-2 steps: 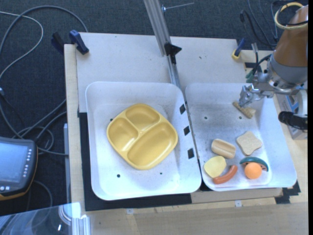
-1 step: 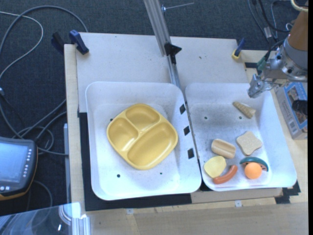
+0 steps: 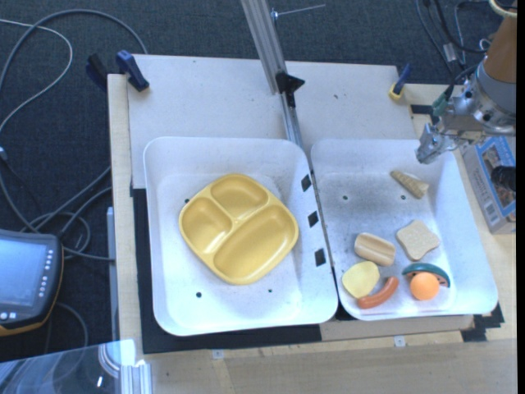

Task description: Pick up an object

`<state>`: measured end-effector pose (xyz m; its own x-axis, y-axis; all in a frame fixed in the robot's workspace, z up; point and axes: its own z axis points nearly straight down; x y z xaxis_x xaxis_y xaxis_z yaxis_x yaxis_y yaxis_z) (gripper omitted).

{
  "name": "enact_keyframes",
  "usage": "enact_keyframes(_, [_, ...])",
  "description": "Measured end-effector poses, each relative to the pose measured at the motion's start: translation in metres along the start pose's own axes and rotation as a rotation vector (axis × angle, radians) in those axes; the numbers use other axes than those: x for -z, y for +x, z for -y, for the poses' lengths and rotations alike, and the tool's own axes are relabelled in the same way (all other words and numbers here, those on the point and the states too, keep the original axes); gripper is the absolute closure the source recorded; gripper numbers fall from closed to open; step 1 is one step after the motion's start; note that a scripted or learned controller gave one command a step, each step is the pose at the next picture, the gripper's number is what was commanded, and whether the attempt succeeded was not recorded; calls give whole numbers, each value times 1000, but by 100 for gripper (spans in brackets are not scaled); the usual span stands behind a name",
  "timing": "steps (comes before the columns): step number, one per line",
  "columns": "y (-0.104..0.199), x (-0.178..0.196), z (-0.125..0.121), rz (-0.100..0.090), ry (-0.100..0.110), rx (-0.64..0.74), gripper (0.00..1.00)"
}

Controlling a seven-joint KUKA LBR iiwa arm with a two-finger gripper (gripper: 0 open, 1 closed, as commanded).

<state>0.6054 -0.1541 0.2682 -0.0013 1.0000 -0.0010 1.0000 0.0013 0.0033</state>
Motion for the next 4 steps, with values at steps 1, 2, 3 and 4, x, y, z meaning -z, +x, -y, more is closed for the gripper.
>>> enact_keyframes(1, [40,-3,17,-3,6,2,100])
enact_keyframes(2, [92,-20,31,-5,7,5,100])
enact_keyframes(3, [145,-13,49,-5,6,5,100])
enact_keyframes(4, [205,-14,62,-5,7,7,100])
